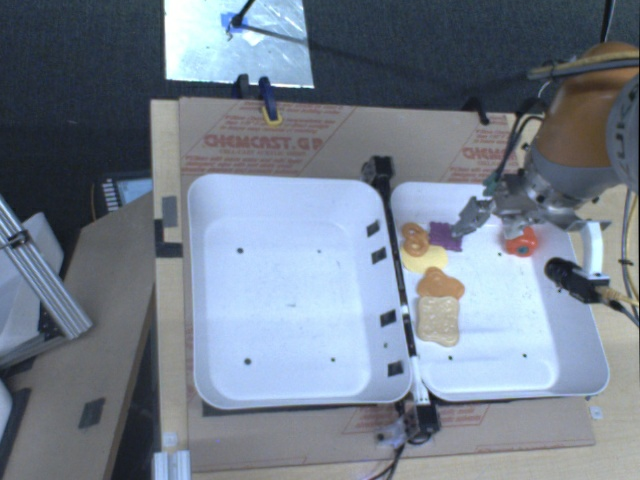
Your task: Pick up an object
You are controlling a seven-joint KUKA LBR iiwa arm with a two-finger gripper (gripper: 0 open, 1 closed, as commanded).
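Note:
My gripper hangs over the far part of the right bin, reaching in from the right. Its tip is right beside a small purple block, at the block's right edge; no object shows in its grasp. Left of the block lies an orange pretzel-shaped piece. A pale yellow piece, an orange-brown piece and a beige toast-like slice run in a line toward the near side. A red-orange object lies under the wrist, to the gripper's right.
The left bin stands beside the right one, with a black hinge strip between them. Both rest on a cardboard-covered bench. A grey metal plate lies beyond the bench's far edge.

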